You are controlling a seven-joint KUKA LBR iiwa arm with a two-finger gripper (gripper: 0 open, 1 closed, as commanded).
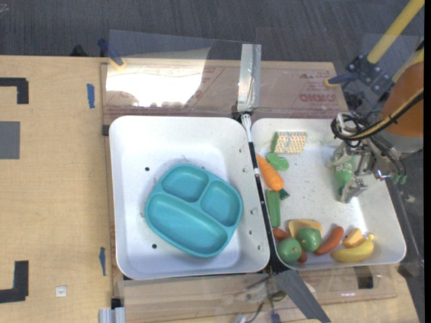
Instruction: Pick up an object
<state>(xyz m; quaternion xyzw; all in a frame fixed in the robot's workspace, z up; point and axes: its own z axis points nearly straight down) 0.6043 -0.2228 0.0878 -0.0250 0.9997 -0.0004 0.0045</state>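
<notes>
Left bin [128, 180]: one teal tray [194, 209], three compartments, tilted.

Right bin [387, 214]: one carrot [269, 172] by the divider; two green pieces, one above [277, 161] and one below [273, 207] it; one pale patterned packet [290, 142] at the far edge. Near edge: one green apple [290, 249], one yellow wedge [304, 227], one red pepper [328, 241], one banana [355, 249].

Claw [348, 180] over the right side, with a green bit [344, 174] at its tips; whether clenched or released, cannot tell.

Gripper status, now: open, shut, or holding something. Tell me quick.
Gripper: low over the right bin, with something green seen between its fingers; it appears shut on that green object.
</notes>
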